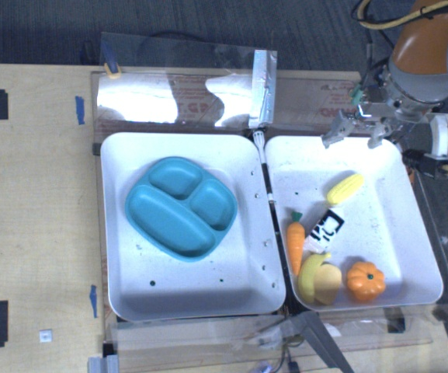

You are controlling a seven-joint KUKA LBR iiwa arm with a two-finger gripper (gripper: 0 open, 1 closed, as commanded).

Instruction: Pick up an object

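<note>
Hovering over the right bin [418, 208], the gripper [357, 130] sits at its twelve o'clock rim.
Fingers spread wide, holding nothing; corn [345, 187], carrot [295, 246], banana [312, 275] and pumpkin [365, 280] lie toward six o'clock.

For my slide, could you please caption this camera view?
Open gripper hovering over right bin's far rim; corn, carrot and pumpkin inside; blue plate in left bin.

the arm [429, 33] comes in from the upper right, its orange band showing above a grey wrist. the gripper [355, 133] hangs low at the end of it, pointing down and to the left, its two metal fingers [337, 134] spread apart with nothing between them.
</note>
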